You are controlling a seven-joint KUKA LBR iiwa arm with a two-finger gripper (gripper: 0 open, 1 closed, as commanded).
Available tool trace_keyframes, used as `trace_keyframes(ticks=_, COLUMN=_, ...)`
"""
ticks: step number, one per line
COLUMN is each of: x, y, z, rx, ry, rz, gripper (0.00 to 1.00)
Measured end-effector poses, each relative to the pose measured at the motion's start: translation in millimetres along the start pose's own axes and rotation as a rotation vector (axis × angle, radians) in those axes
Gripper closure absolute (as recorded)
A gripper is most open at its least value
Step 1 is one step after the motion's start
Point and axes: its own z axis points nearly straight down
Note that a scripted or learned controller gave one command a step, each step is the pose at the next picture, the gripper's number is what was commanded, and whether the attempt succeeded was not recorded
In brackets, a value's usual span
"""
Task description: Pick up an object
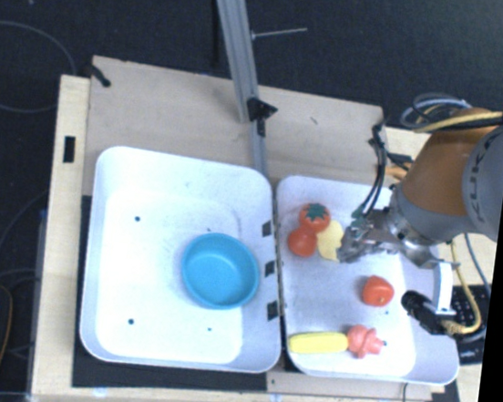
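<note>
Front of right bin (431, 371): a yellow piece (317, 343) and a pink toy (364, 340) are lying together.
Middle: an orange ball (378, 290) is sitting alone.
End effector (352, 244): hovering against the pale yellow piece (330, 241); grip state, I cannot tell.
Risk: it is crowding two red fruits (308, 229), likely nudging them.
Left bin (118, 169): holding a blue bowl (218, 270).

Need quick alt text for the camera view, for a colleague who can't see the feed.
The gripper is low in the right bin, beside a pale yellow toy and two red-orange ones. The left bin holds a blue bowl.
</note>
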Motion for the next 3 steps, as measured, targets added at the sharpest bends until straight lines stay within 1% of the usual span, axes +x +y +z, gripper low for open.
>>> trace_keyframes(ticks=1, x=2.9, y=0.3, z=-46.0, rx=-0.001, ry=0.0, rz=-0.001, gripper=1.0)
trace_keyframes(ticks=2, x=2.4, y=2.1, z=-69.7, rx=0.0, ry=-0.001, rz=-0.003, gripper=1.0)
trace_keyframes(ticks=3, x=58.6, y=19.2, z=-60.2, rx=0.001, ry=-0.002, rz=-0.002, gripper=1.0)
